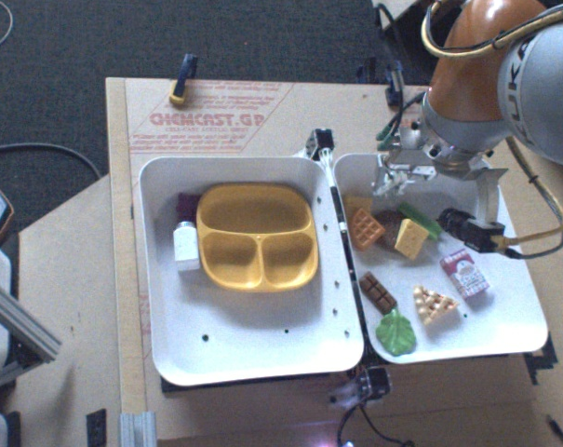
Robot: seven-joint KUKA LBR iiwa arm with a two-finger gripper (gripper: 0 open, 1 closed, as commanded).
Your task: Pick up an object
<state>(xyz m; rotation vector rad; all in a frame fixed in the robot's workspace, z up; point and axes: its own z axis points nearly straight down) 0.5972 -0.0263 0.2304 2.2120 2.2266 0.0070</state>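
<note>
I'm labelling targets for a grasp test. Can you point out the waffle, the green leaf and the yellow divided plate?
waffle (366, 227): camera view, centre of its gridded top.
green leaf (395, 333): camera view, middle of the leaf.
yellow divided plate (253, 214): camera view, floor of its large upper compartment.

The grey arm (542, 73) reaches in from the right, its orange-banded wrist (476, 45) bent downward, with the pincer (390, 182) hanging low at its end.
</note>
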